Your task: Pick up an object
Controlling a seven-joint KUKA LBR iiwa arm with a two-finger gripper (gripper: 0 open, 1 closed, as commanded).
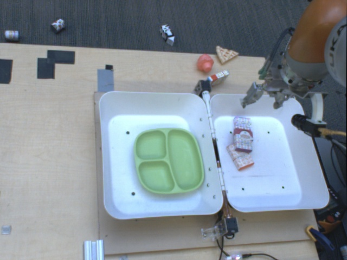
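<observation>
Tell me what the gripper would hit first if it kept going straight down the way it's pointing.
Probably the back rim or floor of the right bin. The gripper hangs over that bin's upper edge, behind the red and white packets, though depth is hard to judge.

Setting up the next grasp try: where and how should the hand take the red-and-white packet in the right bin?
Probably from straight above, across the narrow width of the red-and-white packet: it lies flat, long axis running up-down the view. Grip its upper half; the lower end touches a second packet.

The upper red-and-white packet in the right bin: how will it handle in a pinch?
The upper packet looks flat and thin, so probably light and somewhat floppy. It overlaps the lower packet, so lifting may drag that one. Lying flat, it won't roll.
</observation>
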